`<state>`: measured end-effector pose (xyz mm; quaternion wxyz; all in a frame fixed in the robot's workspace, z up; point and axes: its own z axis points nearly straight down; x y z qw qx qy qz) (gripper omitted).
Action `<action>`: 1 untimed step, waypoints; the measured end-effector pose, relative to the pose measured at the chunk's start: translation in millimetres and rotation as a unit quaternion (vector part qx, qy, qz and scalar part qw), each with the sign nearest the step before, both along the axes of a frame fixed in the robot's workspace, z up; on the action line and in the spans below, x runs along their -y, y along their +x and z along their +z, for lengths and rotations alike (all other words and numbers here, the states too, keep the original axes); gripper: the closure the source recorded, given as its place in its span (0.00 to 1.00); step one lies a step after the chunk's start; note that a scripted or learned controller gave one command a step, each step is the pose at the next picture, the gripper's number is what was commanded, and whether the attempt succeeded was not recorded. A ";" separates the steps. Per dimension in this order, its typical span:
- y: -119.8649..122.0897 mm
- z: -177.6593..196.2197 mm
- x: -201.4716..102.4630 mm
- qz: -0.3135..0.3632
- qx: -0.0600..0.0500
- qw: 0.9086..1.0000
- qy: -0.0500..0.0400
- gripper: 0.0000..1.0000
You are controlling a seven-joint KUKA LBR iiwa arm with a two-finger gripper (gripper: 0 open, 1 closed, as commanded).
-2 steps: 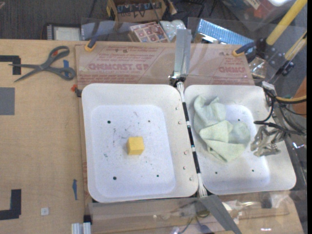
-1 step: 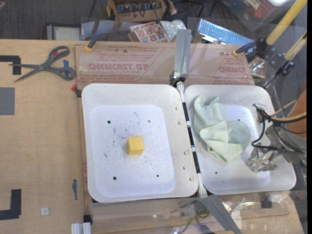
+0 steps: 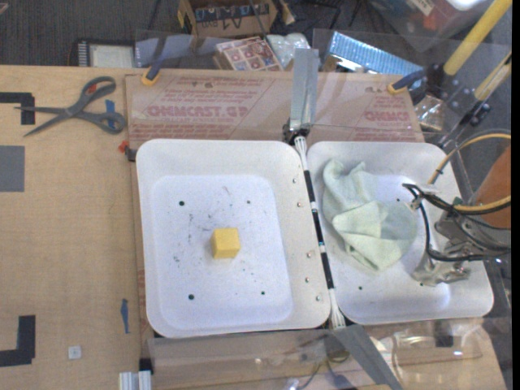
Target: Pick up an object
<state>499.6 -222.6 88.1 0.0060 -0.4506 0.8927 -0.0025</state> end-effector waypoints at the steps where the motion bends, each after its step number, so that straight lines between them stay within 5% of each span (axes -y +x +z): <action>1: -19.5 24.1 0.6 -0.015 -0.005 1.000 0.000 1.00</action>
